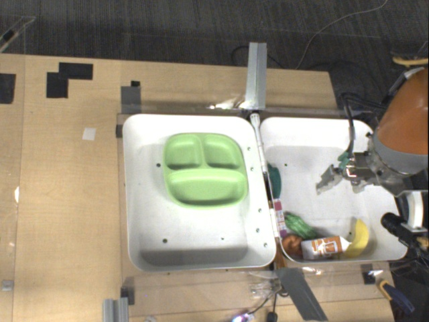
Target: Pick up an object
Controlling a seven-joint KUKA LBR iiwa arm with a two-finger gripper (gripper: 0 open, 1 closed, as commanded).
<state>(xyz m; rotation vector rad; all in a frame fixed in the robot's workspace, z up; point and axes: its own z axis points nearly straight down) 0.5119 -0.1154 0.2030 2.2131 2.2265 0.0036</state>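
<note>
My gripper [340, 182] hangs over the middle of the right bin [301, 146], above bare white floor. It is open, with one finger [325, 181] to the left, the other to the right, and nothing between them. Along the bin's front wall lie a yellow banana [360, 237], a white bottle with an orange label [325, 247], a green leafy item [299, 225] and a reddish-brown item [290, 245]. A teal object [274, 180] rests against the bin's left wall. All of these lie apart from the gripper, below and to its left.
The left bin [144, 200] holds a green divided plate [204, 168]. A metal divider [263, 173] runs between the two bins. The grey arm with its orange band [405, 123] comes in from the right, trailing black cables [350, 123].
</note>
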